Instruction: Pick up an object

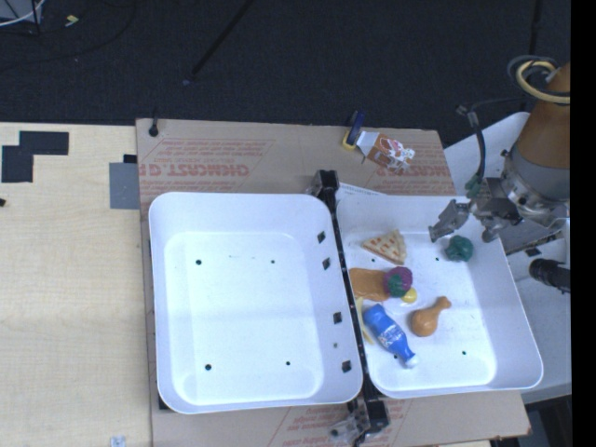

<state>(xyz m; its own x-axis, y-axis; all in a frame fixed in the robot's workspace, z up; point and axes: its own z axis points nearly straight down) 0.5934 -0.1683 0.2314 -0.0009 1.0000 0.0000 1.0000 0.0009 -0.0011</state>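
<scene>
**Spread fingers above a green object in the right bin**

The fingers [453,220] of the gripper [472,223] are spread apart, one dark prong reaching left over the bin's upper right area, the other towards the arm. Nothing sits between them. Just below them lies a small dark green object [458,248] on the bin floor; whether a fingertip touches it is hard to judge from this slant, but it appears to lie free. The arm [545,147] rises from the gripper to the right edge of the view, its orange band above the wrist.

The right bin [507,366] holds the rest: a tan wedge like a pizza slice [386,246] left of the green object, an orange piece [366,283] touching a purple and yellow toy [401,282], a drumstick-shaped toy [429,316] to their right, and a blue bottle [388,332] lying tilted near the bin's left wall. The left bin [163,296] sits beside it, their walls touching, both on the table [65,277].
</scene>
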